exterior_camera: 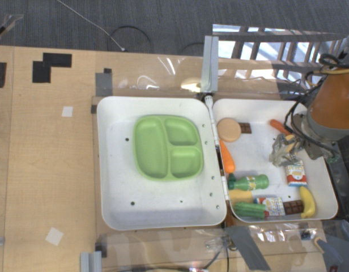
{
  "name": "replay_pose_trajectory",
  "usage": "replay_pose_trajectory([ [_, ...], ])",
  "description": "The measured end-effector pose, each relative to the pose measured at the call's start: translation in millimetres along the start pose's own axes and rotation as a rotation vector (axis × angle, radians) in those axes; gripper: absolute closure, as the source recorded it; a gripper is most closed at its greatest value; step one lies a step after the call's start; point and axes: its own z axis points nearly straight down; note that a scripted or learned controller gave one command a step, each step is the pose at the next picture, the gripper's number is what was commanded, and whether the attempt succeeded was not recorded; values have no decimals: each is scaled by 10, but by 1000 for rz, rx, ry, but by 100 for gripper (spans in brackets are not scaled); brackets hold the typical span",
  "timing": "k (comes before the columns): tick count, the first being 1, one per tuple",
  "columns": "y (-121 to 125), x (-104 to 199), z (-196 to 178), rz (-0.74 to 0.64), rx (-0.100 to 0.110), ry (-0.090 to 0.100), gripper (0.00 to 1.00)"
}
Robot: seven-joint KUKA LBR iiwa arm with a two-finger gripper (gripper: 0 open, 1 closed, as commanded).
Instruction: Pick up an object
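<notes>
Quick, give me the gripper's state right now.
Gripper: low over the right bin, above the small carton; whether it is open, closed or holding anything cannot be told.

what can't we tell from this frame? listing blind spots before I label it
- Gripper, camera view: small and blurred, so whether it holds anything can't be told.
- Carton: label print too small to read.
- Orange item at the right bin's far side: partly covered by the arm and cables; identity unclear.
- Packet by the banana: print too small to read.
- Arm: cut off by the right edge.
</notes>
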Motion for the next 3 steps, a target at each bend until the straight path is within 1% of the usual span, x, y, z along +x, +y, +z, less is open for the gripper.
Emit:
replay_pose_trajectory([
  [1, 4, 1, 5, 0, -1, 1, 0],
  [2, 31, 117, 151, 122, -7, 17, 0],
  [3, 21, 51, -4, 114, 1, 0, 100],
])
